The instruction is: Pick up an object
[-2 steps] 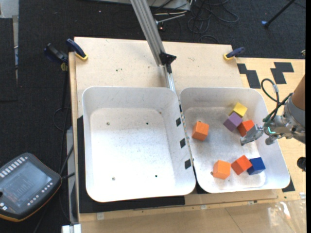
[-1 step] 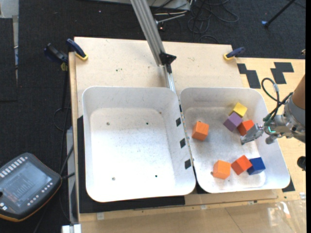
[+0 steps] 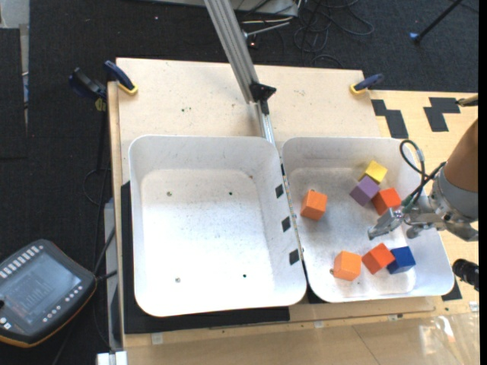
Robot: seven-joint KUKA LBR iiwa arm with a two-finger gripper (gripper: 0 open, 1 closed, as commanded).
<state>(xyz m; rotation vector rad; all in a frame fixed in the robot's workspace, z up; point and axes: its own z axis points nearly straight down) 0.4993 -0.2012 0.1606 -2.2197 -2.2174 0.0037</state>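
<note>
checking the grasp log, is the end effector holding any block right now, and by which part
Nothing is held. The end effector hangs in the right bin between the blocks, with no block between its fingers.

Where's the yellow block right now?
The yellow block sits in the right bin, toward its far right corner in the camera view. It is right beside the purple block, with the end effector nearer the camera.
</note>
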